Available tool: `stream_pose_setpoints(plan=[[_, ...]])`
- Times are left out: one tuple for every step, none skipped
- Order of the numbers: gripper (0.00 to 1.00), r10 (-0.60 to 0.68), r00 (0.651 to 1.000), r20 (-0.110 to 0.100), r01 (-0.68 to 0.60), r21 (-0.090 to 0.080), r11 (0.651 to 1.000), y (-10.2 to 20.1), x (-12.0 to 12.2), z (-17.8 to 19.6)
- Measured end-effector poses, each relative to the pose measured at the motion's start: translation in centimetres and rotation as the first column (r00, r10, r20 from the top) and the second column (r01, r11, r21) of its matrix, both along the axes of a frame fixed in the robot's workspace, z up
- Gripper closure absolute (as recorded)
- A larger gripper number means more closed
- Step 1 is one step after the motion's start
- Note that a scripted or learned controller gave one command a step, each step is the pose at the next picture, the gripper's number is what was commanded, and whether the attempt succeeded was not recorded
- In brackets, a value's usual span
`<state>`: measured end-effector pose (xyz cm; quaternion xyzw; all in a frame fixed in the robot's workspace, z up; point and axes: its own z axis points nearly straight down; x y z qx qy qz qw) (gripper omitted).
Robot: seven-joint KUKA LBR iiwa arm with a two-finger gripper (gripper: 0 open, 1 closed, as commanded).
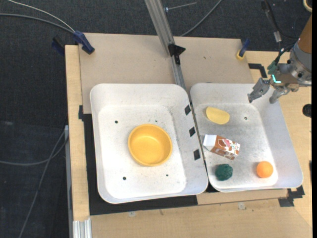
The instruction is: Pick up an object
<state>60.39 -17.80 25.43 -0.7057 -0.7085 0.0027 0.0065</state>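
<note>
Above the far right corner of the right bin (282,133), the gripper (267,92) hangs with its two fingers spread and nothing between them — no pick has been made yet. Candidates lie below in that bin: a pale yellow lump (217,115), a small carton (224,147), a green ball (224,171) and an orange ball (265,169). Choosing, descending, closing and lifting all remain — the yellow bowl (149,144) sits in the left bin (106,133).

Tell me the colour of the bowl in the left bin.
The bowl is yellow, seen clearly in the camera view.
</note>
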Motion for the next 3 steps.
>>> stream_pose_setpoints(plan=[[0.00, 0.000, 1.000, 0.000, 0.000, 0.000, 1.000, 0.0, 0.0, 0.0], [0.00, -0.003, 1.000, -0.007, 0.003, 0.001, 1.000, -0.4, -0.9, -5.8], [0.00, -0.002, 1.000, -0.009, 0.002, 0.002, 1.000, 0.0, -1.1, -12.5]])
